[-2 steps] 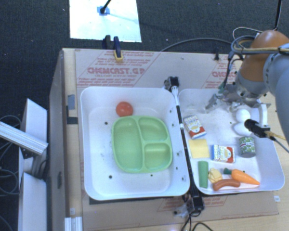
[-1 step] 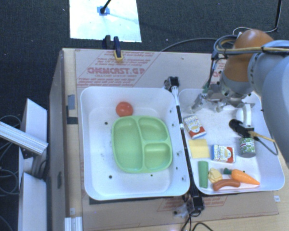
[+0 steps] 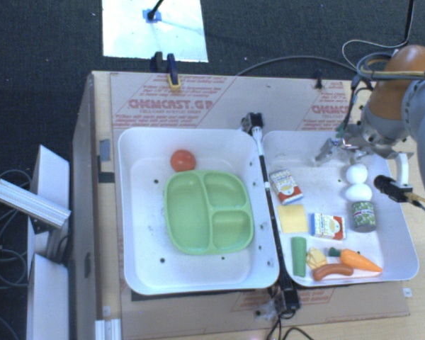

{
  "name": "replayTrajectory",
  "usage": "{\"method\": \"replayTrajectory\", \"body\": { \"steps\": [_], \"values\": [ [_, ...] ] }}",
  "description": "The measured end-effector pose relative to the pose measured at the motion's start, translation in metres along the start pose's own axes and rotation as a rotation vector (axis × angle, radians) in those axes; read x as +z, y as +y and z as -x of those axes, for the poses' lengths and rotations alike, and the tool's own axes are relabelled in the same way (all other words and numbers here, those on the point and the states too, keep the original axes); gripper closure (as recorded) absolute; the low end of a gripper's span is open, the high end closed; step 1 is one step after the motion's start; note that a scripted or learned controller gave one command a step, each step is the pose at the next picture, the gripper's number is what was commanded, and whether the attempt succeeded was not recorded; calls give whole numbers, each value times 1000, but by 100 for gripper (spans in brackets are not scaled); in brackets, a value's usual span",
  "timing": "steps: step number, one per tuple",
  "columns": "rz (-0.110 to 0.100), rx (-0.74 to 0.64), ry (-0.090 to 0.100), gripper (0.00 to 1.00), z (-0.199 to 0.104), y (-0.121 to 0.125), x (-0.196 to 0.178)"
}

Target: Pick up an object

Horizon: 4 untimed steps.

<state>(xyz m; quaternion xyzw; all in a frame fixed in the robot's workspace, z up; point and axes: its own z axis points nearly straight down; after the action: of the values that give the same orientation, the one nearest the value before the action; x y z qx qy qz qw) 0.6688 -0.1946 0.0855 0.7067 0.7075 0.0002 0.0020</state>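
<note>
Two shallow white bins sit side by side on the tabletop, and the grey arm's jaws (image 3: 331, 149) hover over the far end of the right bin (image 3: 404, 261), well up near its back wall. Whether those jaws are released or clenched, I cannot tell from this angle; nothing shows between them. Just beside the jaws, toward the near side, lie two white eggs (image 3: 357, 183), touching each other, with a small dark green can (image 3: 364, 216) right after them. Farther from the jaws: a red-and-white carton (image 3: 285, 186), a yellow cheese slice (image 3: 293, 218), a small printed box (image 3: 327, 226), a green stick (image 3: 298, 255), a red sausage (image 3: 331, 270) and an orange carrot (image 3: 358, 261). Well apart from the jaws, in the left bin (image 3: 138, 211), a light green divided plastic tray (image 3: 207, 212) rests with a red tomato (image 3: 183, 160) just beyond it.
</note>
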Motion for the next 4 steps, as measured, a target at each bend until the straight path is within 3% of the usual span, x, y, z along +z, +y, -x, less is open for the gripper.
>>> {"method": "replayTrajectory", "body": {
  "steps": [1,2,3,4],
  "values": [
    [0,-3,3,0,-54,1,0],
    [3,-5,2,100,-54,2,-11],
    [3,-5,2,0,-54,2,-11],
    [0,0,1,0,5,0,0]
  ]
}}
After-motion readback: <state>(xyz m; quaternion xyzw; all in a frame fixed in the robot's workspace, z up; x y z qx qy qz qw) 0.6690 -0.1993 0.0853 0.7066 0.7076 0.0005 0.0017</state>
